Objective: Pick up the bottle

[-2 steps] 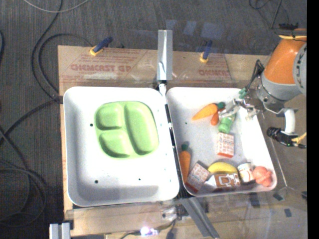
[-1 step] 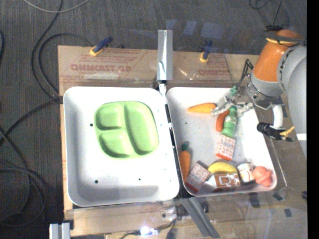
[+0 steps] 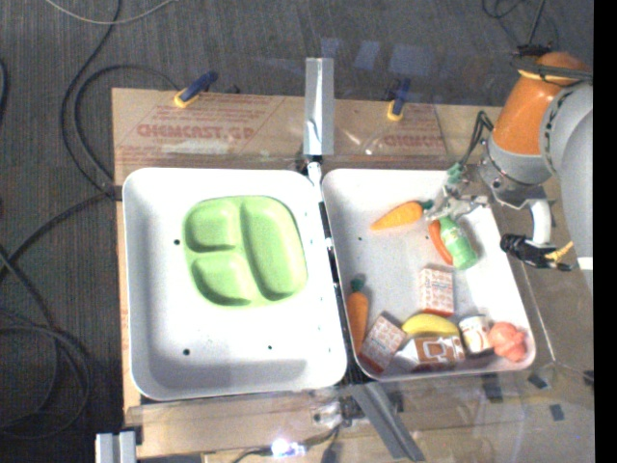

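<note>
A green bottle (image 3: 462,246) with a red-orange side lies in the right bin (image 3: 386,258), close to its far right wall. My gripper (image 3: 451,201) hangs at the bottle's far end, right above its top and next to the tip of an orange carrot (image 3: 397,216). The gripper's body hides its tips from the camera. Whether it touches the bottle cannot be made out. The grey arm with its orange band (image 3: 525,114) reaches in from the upper right.
The right bin's near side holds a second carrot (image 3: 358,316), a small carton (image 3: 436,290), a banana (image 3: 431,325), two boxes (image 3: 384,339), a can (image 3: 472,334) and a pink fruit (image 3: 509,341). A green divided tray (image 3: 246,249) lies in the left bin (image 3: 154,336).
</note>
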Robot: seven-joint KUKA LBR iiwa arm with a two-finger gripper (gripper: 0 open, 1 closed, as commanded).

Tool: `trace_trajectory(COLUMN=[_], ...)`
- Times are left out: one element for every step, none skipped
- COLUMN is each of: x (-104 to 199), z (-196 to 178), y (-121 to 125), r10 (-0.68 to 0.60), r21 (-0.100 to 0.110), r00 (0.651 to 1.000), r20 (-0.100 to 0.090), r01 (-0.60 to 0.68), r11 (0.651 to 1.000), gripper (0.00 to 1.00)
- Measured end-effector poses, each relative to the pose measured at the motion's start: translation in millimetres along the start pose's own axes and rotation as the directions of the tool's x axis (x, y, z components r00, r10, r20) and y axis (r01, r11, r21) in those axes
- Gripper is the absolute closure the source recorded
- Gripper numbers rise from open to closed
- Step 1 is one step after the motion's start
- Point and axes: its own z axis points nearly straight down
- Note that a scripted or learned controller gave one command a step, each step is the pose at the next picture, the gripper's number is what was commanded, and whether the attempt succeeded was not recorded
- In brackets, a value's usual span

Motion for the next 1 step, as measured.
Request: trace_trajectory(x=[44.9], z=[-81.9], y=[17.2], r10=[0.037], r21=[-0.006], r00=[0.999], r20=[-0.001], r01=[-0.037], r11=[0.999], gripper=[1.0])
